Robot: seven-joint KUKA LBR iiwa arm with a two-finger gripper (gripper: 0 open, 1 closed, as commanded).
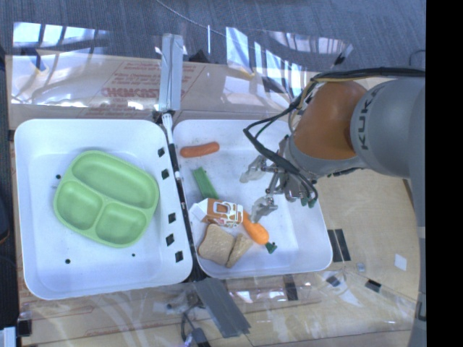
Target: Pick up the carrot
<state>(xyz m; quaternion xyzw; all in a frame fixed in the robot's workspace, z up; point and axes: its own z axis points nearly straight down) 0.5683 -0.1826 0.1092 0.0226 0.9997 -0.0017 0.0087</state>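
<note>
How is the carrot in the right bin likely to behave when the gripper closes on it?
The carrot looks like a smooth, tapered toy, so it may slip out of a pinch. Its round body could roll on the bin floor. It lies against the bread slices, which may shift too.

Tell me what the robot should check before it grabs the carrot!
1. Carrot in sight: ok. The carrot lies in the right bin, near its front edge.
2. Gripper placed over the carrot: not ok. The gripper sits a little behind and to the right of it.
3. Nothing held already: ok, nothing shows between the jaws.
4. Jaws open wide enough: cannot tell from this angle.
5. Room around the carrot: not ok. The small carton and the bread slices crowd its left side and could get bumped.
6. Other food out of the way: ok. The sausage and the green stick lie farther off.
</note>
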